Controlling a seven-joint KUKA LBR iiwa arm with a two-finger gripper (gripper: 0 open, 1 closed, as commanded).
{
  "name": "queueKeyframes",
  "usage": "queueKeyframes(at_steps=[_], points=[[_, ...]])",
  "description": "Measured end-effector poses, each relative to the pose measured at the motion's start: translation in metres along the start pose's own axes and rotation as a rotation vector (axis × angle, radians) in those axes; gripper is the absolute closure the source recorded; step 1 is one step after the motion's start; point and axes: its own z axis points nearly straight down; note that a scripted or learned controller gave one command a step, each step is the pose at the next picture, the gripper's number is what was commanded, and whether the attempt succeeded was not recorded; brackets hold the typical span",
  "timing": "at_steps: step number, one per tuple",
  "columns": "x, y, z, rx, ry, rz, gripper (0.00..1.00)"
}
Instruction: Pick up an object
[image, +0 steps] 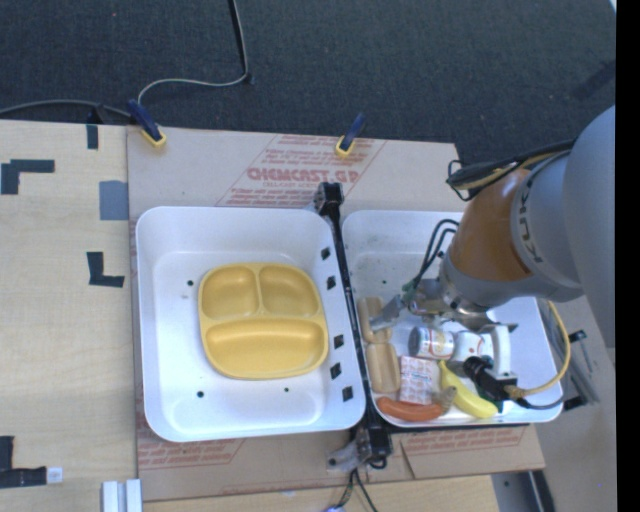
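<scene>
Gripper (432, 318) low in the right bin (392, 232), hidden under the wrist, so cannot tell its state or if it has anything. Small can (434, 343) just at 6 o'clock of it, glossy, on its side. Banana (466, 394) at 5 o'clock, smooth yellow curve. Bread roll (379, 362) at 8 o'clock, matte. Red sausage (410, 408) and flat packet (418, 374) further at 6. Risk: items packed close, can could roll away, or two things snag at once. Yellow divided plate (263, 320), hard plastic, lies at 9 o'clock in the left bin (160, 330).
</scene>
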Motion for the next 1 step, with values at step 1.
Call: queueKeyframes(at_steps=[1], points=[[-0.0558, -0.0214, -0.0008, -0.003, -0.002, 0.001, 0.00]])
